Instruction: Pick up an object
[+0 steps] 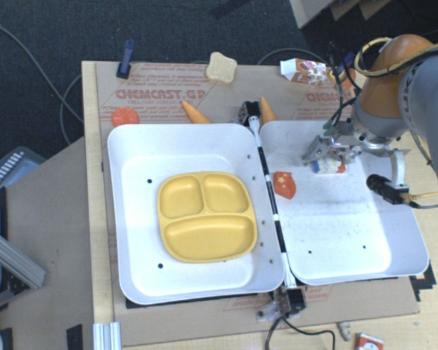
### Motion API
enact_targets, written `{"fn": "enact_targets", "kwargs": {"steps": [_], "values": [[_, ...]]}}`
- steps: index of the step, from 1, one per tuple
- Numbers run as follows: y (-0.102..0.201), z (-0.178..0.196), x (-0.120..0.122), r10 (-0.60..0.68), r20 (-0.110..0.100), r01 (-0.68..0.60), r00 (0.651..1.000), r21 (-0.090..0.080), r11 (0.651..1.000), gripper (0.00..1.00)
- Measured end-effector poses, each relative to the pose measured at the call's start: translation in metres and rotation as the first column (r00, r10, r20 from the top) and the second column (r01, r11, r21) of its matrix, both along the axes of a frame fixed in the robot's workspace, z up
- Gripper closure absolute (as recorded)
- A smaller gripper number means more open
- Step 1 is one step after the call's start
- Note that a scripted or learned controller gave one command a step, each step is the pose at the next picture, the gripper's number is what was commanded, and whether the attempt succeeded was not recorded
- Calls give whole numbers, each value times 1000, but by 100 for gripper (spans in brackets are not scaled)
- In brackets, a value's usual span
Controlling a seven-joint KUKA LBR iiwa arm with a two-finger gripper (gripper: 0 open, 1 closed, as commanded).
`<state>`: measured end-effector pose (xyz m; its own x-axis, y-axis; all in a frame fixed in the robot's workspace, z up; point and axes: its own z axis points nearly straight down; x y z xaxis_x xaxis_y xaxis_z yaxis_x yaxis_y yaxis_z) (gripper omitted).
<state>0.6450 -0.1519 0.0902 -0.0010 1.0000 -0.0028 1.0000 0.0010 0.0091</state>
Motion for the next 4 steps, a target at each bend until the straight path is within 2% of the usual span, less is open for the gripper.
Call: {"fn": "enact_targets", "kwargs": {"steps": [1, 2, 3, 4], "values": [[0, 12, 2, 0, 7, 0, 1000, -1, 1000, 100], [93, 95, -42, 0, -8, 0, 1000, 4, 1000, 100], [92, 95, -42, -1, -10, 1, 1000, 3, 1000, 0], [54, 34, -17, -2, -11, 2, 1000, 2, 1000, 0]]}}
